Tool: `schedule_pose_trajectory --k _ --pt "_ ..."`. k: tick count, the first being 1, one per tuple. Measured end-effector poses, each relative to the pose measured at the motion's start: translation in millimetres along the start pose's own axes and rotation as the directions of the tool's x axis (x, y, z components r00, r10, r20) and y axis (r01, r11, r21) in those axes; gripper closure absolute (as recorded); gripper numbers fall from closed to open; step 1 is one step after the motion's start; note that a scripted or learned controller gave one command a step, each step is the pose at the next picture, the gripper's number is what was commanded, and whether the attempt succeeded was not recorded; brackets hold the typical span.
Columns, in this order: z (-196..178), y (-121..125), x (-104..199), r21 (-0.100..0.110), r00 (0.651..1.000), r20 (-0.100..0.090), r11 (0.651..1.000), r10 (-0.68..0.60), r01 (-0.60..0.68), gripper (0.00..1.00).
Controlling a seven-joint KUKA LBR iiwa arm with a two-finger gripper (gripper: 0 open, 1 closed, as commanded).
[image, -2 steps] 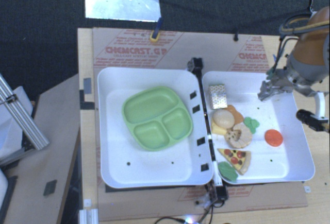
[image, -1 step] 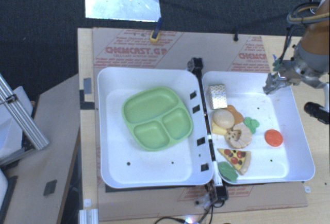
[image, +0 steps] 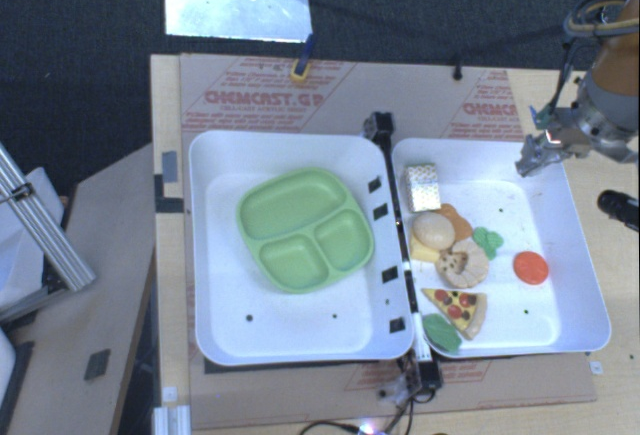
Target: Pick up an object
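- Here, my gripper [image: 532,161] hangs over the far right corner of the right bin [image: 575,223], nothing caught in it; whether it stands apart or together I cannot tell from this slanted view.
- Below and to its left, the food toys cluster against the divider side of that bin: a silvery wrapped block [image: 422,186] at the top, then a pale round bun [image: 433,226] with a brown piece tucked behind it, a yellow cheese wedge [image: 425,250], a speckled cookie [image: 463,266], a green leafy piece [image: 487,241], a pizza slice [image: 458,308] and another green piece at the bin's near edge.
- One orange-red disc [image: 531,267] lies apart from the crowd, on bare white floor, nearer my side.
- The left bin [image: 215,323] carries only a green sectioned tray [image: 303,229].
- In my judgement the approach is barely begun, and the lone disc is the cleanest target: no neighbours to bump.
- To do it well I would centre directly above it, descend straight, straddle its rim evenly and reach the floor before closing, since a flat piece slips easily.
- The crowded pile risks nudging several things and gripping none.
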State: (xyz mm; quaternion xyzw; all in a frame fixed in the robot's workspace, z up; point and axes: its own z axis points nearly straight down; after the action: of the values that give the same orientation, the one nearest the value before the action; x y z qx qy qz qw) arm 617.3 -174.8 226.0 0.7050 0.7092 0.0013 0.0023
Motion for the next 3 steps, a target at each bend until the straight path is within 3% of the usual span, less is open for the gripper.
schedule_pose_trajectory --k 3 --pt "-17 5 156 0.003 1.0 -0.003 1.0 -0.003 0.003 1.0"
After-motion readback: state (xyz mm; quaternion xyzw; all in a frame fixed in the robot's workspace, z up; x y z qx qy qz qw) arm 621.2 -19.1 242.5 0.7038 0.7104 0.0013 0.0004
